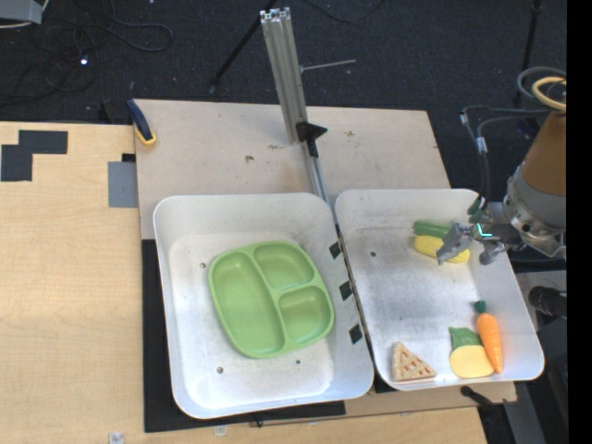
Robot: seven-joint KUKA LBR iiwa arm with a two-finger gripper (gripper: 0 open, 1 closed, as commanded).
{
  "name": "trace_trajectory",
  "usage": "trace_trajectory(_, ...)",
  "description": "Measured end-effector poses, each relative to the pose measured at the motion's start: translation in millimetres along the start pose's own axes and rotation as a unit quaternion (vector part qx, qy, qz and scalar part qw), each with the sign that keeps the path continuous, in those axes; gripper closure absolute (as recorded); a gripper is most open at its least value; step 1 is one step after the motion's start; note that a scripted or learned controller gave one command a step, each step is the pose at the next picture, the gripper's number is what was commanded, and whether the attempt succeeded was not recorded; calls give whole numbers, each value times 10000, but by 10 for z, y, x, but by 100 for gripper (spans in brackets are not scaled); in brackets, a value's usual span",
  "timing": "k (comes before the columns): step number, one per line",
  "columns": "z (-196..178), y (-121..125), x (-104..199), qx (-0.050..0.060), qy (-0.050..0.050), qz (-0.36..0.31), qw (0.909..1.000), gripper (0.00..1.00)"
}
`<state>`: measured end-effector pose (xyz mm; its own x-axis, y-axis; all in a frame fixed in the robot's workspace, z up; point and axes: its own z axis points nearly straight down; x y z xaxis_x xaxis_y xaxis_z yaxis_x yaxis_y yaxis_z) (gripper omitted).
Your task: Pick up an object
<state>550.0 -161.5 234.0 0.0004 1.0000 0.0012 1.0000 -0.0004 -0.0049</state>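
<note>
A grey KUKA arm [541, 183] with an orange band above its wrist reaches in from the right over the right-hand white bin [398, 285], one of two shallow bins set side by side on a pale table [277, 146]. Its pincer [460, 245] sits low at the bin's upper right, directly against a yellow corn cob with green husk [428, 240] — the fingers overlap the cob's right end, but whether they are spread or closed on it cannot be told from this angle, and nothing is plainly seen between them.

Toward the near edge of the same bin, well apart from the pincer, lie three more toy foods: an orange carrot with a green top [489, 339] along the right wall, a yellow piece with a green leaf [469, 355] touching the carrot's left side, and a tan waffle-patterned wedge [411, 363] just left of that.

The left-hand bin [185, 248], beside the first and joined to it by black clips, holds a green three-compartment tray [270, 297] lying flat near its centre. Beyond both bins an aluminium post [287, 77] rises from the table — a blue-and-yellow tool [141, 123] rests at the table's far left corner.
</note>
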Motion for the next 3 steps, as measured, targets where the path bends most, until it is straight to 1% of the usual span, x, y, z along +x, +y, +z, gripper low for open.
trace_trajectory(1, -10, 5, -1, -11, -2, -1, 10000, 0)
trace_trajectory(2, 614, -38, -54, 21, 5, 3, 10000, 0)
trace_trajectory(3, 1123, -146, -28, 20, 8, 0, 10000, 0)
